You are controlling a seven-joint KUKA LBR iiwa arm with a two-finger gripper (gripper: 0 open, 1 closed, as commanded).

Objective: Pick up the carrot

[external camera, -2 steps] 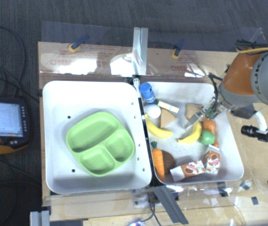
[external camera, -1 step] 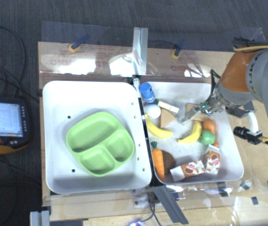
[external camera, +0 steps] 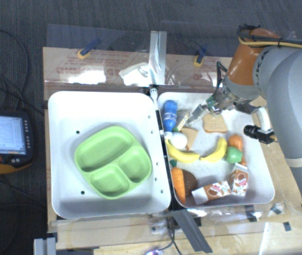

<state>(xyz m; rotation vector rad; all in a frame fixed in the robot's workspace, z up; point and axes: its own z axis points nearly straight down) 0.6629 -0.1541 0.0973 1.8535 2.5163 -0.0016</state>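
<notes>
The carrot (external camera: 178, 181) is orange and lies at the front left of the right bin (external camera: 262, 187), against the wall between the bins, with a brown item (external camera: 191, 181) touching its right side. My gripper (external camera: 194, 114) hovers over the back of the same bin, well behind the carrot, between a blue bottle (external camera: 170, 113) and a slice of toast (external camera: 215, 124). It is open, and nothing is between its fingers.
Between the gripper and the carrot lie a banana (external camera: 198, 153), a white egg (external camera: 178, 140), an orange fruit (external camera: 236, 141), a green fruit (external camera: 234, 155) and two small cartons (external camera: 239, 181). The left bin (external camera: 66, 110) holds a green divided plate (external camera: 113, 161).
</notes>
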